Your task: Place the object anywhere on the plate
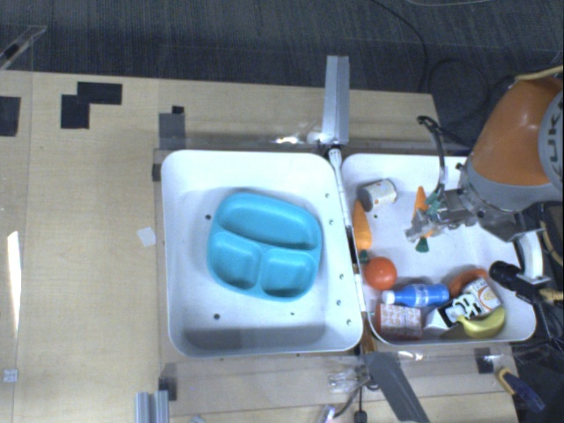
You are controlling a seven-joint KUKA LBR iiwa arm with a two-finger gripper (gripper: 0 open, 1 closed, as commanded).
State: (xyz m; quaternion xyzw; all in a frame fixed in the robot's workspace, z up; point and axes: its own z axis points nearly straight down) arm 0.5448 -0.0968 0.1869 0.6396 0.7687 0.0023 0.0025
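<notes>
Fingers (429,227) over the right bin (525,329) are too small and blurred to judge. Blue plate (264,244) sits alone in the left bin (185,263). Tomato (381,272), bottle (416,295), banana (483,323) crowd together nearby.

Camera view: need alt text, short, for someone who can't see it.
A blue sectioned plate lies alone in the left white bin, while the arm's claw hangs over the right bin. That bin holds a tomato, a banana, a small bottle and other items.
</notes>
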